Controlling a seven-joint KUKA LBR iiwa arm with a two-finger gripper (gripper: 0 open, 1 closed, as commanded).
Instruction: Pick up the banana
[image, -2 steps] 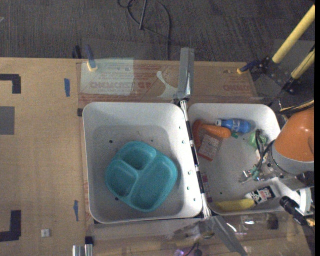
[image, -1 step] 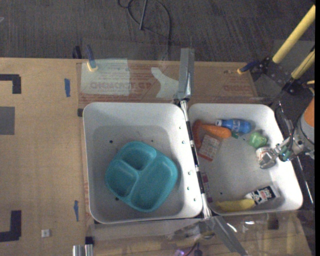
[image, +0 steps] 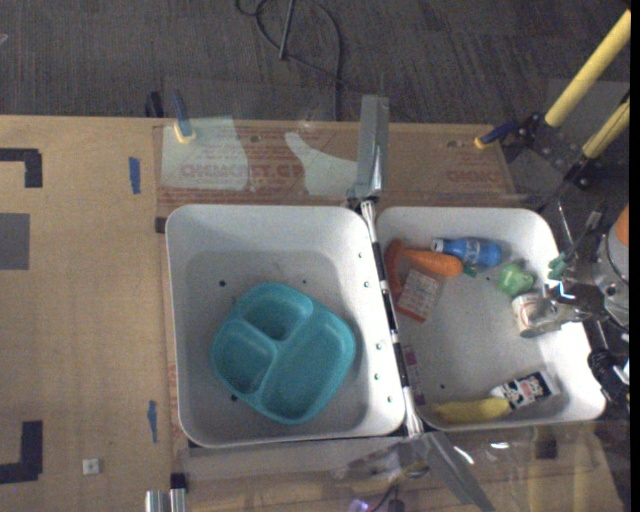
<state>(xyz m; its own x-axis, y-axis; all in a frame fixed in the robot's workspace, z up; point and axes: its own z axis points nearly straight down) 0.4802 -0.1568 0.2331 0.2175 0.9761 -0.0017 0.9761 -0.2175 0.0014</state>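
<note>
1. One camera sits fixed above the bench (image: 80, 300), looking down at a slant.
2. It stands far enough back to take in both white bins, the left bin (image: 190, 240) and the right bin (image: 540, 235).
3. Dark floor (image: 130, 50) lies along the top of the frame.

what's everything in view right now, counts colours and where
bins: 2, white, side by side on the bench
divided plate: 1, teal, left bin
banana: 1, yellow, right bin, near edge
black and white packet: 1, right bin, beside the banana
carrot: 1, orange, right bin, far left
bottle: 1, blue, right bin, far side
green item: 1, right bin, far right
can: 1, pale, right bin, right side
gripper: 1, grey, over the right bin's right edge
</note>
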